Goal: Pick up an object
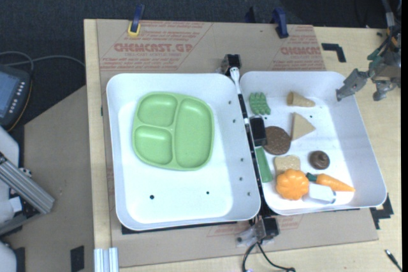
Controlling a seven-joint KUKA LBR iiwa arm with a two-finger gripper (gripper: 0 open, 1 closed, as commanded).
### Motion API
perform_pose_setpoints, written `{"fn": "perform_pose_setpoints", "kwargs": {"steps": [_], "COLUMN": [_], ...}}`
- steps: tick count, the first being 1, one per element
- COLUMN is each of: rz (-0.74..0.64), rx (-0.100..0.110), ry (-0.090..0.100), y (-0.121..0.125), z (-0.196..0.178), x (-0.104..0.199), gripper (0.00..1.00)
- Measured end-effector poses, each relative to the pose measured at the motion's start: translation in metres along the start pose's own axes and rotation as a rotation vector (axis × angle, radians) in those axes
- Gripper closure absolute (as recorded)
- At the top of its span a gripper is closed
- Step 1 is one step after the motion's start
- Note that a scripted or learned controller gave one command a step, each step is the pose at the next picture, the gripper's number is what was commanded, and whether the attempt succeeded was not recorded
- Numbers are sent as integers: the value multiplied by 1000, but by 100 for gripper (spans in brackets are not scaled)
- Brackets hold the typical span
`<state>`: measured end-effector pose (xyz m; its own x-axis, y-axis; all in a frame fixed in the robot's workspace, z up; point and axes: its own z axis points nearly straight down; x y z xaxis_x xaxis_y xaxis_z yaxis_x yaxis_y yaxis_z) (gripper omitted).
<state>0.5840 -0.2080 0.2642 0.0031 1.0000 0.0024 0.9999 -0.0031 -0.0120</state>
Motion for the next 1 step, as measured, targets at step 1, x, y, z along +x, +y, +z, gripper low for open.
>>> {"fn": "perform_pose_setpoints", "kwargs": {"steps": [1], "rz": [-3], "rx": [-13], "ry": [-3], "y": [2], "z": [-7], "x": [1], "gripper": [0]}}
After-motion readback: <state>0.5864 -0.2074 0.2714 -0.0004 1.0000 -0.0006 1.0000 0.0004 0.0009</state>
